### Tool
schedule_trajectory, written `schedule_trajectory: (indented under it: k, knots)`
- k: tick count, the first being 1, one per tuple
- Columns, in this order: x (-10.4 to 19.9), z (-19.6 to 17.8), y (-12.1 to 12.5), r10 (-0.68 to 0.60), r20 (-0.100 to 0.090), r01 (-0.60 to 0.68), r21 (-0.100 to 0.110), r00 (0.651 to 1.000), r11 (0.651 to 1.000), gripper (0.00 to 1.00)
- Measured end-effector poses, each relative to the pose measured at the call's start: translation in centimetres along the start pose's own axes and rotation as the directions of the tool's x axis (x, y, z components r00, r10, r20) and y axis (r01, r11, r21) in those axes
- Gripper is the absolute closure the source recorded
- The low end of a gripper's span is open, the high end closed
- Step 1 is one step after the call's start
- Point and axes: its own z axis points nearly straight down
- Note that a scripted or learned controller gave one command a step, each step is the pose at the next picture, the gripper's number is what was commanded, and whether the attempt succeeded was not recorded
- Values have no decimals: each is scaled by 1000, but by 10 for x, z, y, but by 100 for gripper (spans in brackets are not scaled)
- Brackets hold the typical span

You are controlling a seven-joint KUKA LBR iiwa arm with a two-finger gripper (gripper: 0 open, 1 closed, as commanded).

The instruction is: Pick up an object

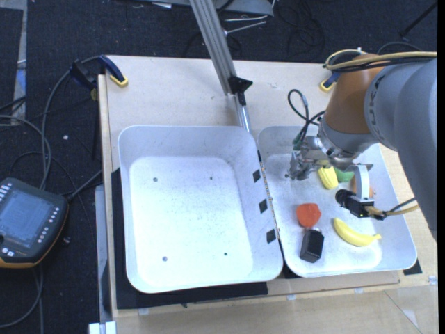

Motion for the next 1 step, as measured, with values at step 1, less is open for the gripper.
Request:
schedule_trajectory:
  k: [1]
  knots:
    - [-1,-56,10,0,0,0,-4,1000,1000,100]
